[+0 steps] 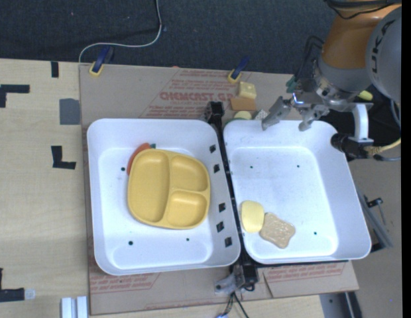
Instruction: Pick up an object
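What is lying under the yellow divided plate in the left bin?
A red-orange thing sticks out from under the upper left edge of the yellow divided plate in the left bin. The plate covers most of it, so its shape and kind cannot be told.

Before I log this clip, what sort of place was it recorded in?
Most likely a robotics lab bench: two white bins clamped onto cardboard, black tape marks on the wooden table, a loose cable, and toy items like the yellow divided plate.
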`<act>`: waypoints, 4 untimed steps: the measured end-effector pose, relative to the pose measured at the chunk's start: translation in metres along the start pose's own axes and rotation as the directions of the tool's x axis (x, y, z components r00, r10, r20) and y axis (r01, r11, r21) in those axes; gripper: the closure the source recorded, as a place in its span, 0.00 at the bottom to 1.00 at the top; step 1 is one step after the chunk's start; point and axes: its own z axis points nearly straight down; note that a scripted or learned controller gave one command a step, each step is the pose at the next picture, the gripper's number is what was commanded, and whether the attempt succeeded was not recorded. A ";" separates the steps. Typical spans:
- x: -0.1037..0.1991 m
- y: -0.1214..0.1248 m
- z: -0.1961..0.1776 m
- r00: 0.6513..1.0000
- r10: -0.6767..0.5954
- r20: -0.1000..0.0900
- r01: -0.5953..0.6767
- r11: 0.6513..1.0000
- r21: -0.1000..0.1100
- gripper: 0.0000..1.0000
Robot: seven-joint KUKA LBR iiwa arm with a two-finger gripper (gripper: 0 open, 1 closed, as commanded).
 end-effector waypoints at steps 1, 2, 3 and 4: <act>0.002 -0.063 0.108 1.000 0.003 -0.002 -0.002 1.000 0.014 0.00; 0.004 -0.143 0.164 1.000 0.004 -0.004 -0.004 1.000 0.014 0.00; -0.059 -0.153 0.101 1.000 0.006 0.003 -0.006 1.000 -0.004 0.00; 0.010 -0.153 0.141 1.000 -0.004 -0.004 0.004 1.000 0.005 0.00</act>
